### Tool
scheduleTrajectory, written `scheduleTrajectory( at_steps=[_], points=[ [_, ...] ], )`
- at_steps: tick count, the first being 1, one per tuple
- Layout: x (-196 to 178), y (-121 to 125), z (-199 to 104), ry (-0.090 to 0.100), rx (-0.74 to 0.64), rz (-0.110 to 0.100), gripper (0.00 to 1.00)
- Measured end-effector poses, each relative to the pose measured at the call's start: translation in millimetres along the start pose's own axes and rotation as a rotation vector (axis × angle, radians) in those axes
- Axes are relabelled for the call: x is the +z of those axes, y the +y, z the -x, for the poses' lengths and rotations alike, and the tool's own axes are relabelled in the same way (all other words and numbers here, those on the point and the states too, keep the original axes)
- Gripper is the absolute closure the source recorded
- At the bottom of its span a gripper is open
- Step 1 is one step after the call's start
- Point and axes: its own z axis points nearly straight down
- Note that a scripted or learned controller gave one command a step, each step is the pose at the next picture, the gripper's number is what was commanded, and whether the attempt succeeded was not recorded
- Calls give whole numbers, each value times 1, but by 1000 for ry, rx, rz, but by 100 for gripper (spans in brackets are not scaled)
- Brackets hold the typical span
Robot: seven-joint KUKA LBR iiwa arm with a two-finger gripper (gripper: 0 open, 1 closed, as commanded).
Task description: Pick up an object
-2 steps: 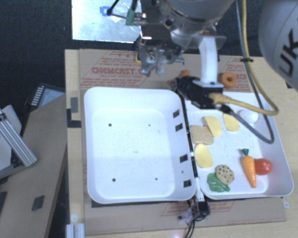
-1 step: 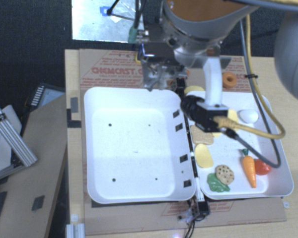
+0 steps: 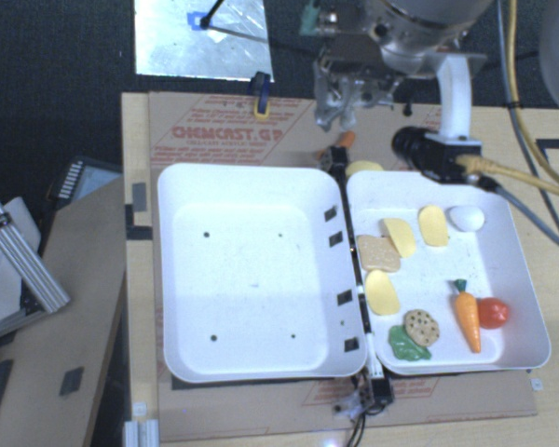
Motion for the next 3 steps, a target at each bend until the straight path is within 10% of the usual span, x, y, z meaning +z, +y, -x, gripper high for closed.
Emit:
scheduleTrajectory(
  at_steps=[2,3],
  points=[
    [-1,-49,-26,2,-11,-2,100],
    [0,13,37,-1,1,0,100]
  ],
)
